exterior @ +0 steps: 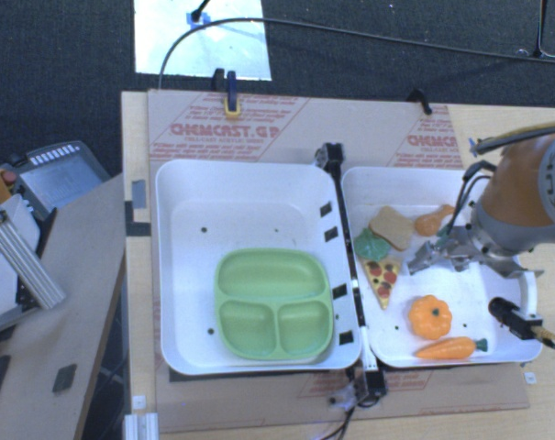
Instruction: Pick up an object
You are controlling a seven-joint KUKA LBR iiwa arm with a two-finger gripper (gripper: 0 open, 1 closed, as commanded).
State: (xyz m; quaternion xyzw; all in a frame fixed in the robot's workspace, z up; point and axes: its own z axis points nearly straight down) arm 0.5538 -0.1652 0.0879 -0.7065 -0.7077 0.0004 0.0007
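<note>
Two white bins are set side by side on the bench. A green divided tray (275, 302) lies in the left bin (181, 200). The right bin (396, 180) holds a pizza slice (382, 280), a slice of bread (393, 225), a green item (371, 244) just beside the bread, a small pumpkin (430, 316), a carrot (449, 347) at the near edge, and an orange piece (434, 220) partly hidden by the arm. The gripper (430, 254) is seen low over the right bin, between bread and pumpkin; nothing is seen held, and how far it is spread cannot be told.
</note>
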